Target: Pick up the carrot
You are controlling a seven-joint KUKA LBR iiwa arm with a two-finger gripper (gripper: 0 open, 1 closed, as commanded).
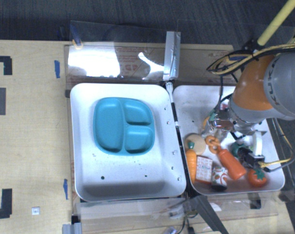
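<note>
The carrot (191, 161) is a short orange piece by the left wall of the right bin (191, 106), its right side touching a small printed box (204, 169). The arm comes in from the right, with its orange band above the bin's right half. My gripper (217, 125) hangs over the middle of the right bin, up and to the right of the carrot and apart from it. Its tips sit just above an orange ring-shaped piece (213, 143). Nothing shows between the tips from this angle.
A longer orange-red piece (231, 164), a tomato (257, 178), a beige round item (196, 141) and dark small parts crowd the right bin's near half. The left bin (84, 169) holds a blue divided plate (123, 126). A clear divider stands behind the bins.
</note>
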